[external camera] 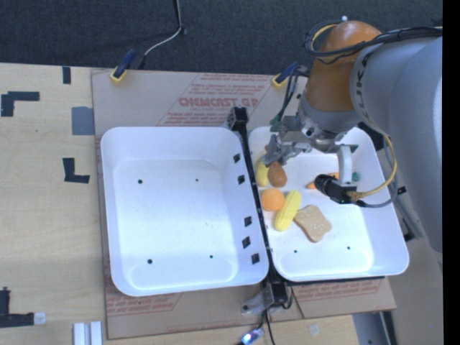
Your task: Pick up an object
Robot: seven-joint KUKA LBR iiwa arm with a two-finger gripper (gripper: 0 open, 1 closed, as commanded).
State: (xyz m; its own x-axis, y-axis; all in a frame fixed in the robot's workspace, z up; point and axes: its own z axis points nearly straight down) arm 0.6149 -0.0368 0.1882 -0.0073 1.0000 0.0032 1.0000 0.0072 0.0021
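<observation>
The counter (43, 192) is pale wood with a few dark marks at its 9 o'clock side. A cardboard sheet (208, 99) with red print lies on it, under both bins. The left bin (115, 192) is white and shallow, with small dark dots in its floor. A black divider (248, 185) runs between it and the right bin (374, 257), which touches it along that edge.

All the things lie in the right bin, bunched toward its 9 o'clock side. A yellow piece (262, 174) sits closest to the divider, and a brown potato (277, 176) touches it on the right. Just toward 6 o'clock from those is an orange (272, 200). A corn cob (287, 210) lies tilted against the orange's right side. A bread slice (313, 223) sits just at 4 o'clock from the cob. A small orange bit (311, 185) shows near the bin's middle, beside a black fitting on the arm.

The hand (278, 157) hangs right over the potato and the yellow piece, at the bin's 10 o'clock corner. I cannot tell from here whether it is wide or narrow, or whether it touches anything. The grey arm (402, 121) with its orange band (338, 70) fills the 2 o'clock side, cables looping around it.
</observation>
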